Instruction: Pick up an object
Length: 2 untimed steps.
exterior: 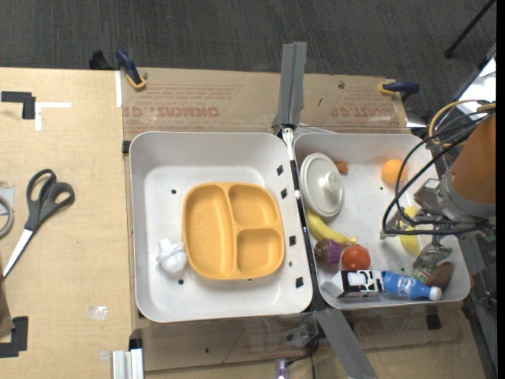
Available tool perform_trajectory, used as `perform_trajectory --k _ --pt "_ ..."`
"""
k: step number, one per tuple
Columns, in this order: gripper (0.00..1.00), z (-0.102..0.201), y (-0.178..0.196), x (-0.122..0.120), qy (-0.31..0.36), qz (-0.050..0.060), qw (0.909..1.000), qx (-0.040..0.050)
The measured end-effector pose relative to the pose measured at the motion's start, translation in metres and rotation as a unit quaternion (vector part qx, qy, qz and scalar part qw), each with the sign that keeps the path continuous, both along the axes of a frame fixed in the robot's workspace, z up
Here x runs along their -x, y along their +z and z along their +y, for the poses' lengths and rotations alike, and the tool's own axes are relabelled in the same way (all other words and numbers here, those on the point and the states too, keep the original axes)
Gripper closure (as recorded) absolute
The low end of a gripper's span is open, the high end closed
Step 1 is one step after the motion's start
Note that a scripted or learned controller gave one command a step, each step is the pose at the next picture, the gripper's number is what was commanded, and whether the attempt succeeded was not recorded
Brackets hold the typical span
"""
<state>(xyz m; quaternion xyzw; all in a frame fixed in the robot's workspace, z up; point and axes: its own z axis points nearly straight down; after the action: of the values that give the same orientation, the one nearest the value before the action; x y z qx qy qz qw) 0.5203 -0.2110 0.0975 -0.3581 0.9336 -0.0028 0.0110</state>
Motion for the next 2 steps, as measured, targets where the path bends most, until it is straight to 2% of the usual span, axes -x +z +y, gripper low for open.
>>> perform_trajectory --k 1,2 --pt "0.0 0.067 0.0 -0.131 -0.024 0.005 0.9997 0.0009" --pt "0.0 -0.01 -0.003 -0.08 0.081 0.008 0.9967 0.002"
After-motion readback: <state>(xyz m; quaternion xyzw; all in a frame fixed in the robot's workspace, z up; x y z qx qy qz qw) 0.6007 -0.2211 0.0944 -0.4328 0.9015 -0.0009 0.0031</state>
